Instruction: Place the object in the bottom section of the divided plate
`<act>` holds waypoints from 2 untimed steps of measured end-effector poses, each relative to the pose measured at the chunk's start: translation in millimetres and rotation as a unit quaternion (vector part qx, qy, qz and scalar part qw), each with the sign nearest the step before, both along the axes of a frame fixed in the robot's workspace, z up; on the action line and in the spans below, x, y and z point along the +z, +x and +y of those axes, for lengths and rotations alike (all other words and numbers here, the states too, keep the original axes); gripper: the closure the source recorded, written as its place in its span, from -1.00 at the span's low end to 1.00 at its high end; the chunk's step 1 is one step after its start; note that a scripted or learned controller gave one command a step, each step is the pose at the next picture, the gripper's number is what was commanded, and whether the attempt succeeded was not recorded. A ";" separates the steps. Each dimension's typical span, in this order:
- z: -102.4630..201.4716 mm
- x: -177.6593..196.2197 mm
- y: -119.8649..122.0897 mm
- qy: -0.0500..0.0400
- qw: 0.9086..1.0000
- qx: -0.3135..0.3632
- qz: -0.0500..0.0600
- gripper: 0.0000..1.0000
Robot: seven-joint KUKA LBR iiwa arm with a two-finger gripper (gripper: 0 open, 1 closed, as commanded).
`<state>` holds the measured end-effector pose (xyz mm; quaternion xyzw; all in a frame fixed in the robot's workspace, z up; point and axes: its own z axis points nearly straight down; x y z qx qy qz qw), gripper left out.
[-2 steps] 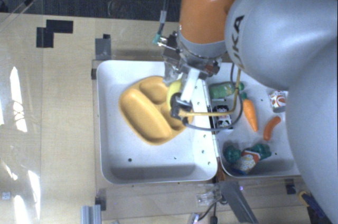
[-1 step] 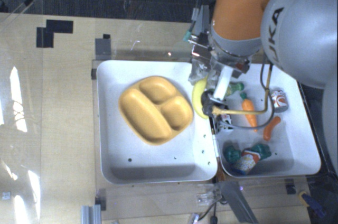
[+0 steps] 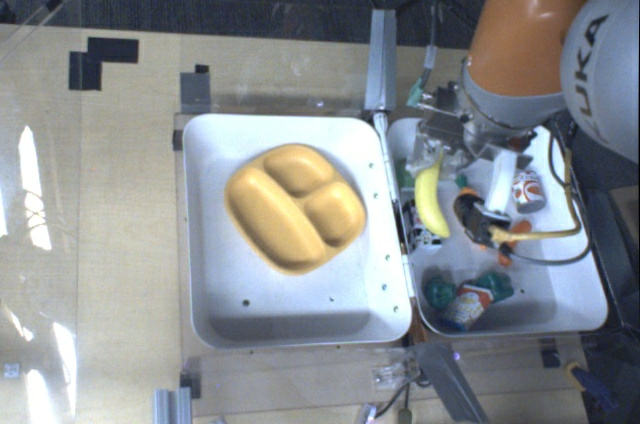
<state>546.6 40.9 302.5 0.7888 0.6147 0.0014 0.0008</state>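
On the left the wooden counter [image 3: 100, 212] is bare and light. Next comes the left white bin [image 3: 215, 312], and in its middle lies the yellow divided plate [image 3: 295, 207], with three hollow sections, a little turned. Nothing lies in any section of the plate.

To the right, just beside it, is the right white bin [image 3: 580, 307]. A banana [image 3: 431, 202] lies at its left side, almost upright in the view, near the wall between the bins. The pincer [image 3: 440, 147] hangs directly above the top end of the banana; I cannot tell whether it is spread or pressed together. Lower in this bin lie a teal thing and a small crumpled packet [image 3: 465, 302]. A small red and white can [image 3: 526, 192] stands further right. The grey arm [image 3: 540, 22] with its orange band enters from the upper right.
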 end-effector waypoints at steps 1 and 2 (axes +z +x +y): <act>33.7 -31.7 -59.3 0.000 0.999 0.037 0.000 1.00; 47.8 49.4 -46.0 0.000 1.000 0.014 -0.001 1.00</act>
